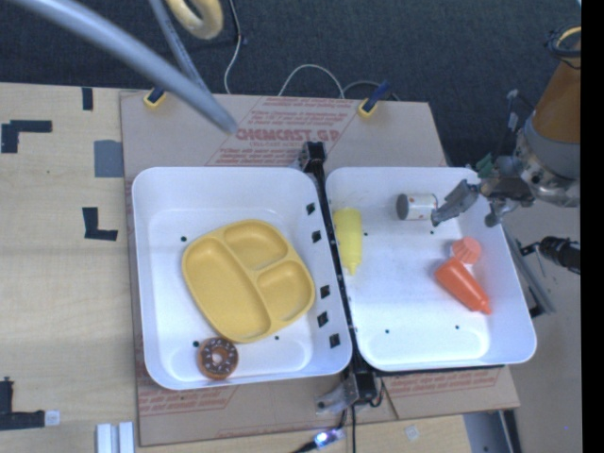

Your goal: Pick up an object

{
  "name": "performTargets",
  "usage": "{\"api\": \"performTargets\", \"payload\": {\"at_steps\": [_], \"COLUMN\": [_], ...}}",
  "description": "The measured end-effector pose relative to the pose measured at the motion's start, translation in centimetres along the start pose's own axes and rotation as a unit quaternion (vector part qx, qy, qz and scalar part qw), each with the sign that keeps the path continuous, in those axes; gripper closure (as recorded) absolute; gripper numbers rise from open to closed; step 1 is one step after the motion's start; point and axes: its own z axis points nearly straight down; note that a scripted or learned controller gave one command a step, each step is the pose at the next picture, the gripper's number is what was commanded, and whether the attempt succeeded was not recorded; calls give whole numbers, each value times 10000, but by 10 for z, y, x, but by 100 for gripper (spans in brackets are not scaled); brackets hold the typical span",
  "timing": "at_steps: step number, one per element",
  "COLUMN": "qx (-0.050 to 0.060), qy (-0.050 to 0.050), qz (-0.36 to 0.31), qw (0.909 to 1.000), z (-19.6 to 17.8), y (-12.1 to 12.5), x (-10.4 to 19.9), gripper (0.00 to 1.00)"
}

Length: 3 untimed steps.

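Observation:
My gripper [470,209] hangs over the upper right part of the right bin [415,343], fingers spread open with nothing between them. An orange carrot [461,279] lies just below it near the bin's right side. A small grey and white cylinder [414,205] lies to the gripper's left. A yellow corn-shaped toy [349,238] rests along the right bin's left wall.
The left bin [156,253] holds a yellow divided plate [247,277] and a chocolate donut [217,358] near its front. A black divider [326,253] runs between the bins. A grey pole [123,50] crosses the top left.

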Motion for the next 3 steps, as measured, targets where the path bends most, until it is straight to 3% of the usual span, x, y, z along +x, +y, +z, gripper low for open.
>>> {"api": "performTargets", "payload": {"at_steps": [1,3], "qx": [-58,-25], "qy": [-12,-6], "qz": [-19,-18], "qw": [10000,10000], "z": [-7,103], "y": [2,3], "x": [0,-1], "gripper": [0,0]}}
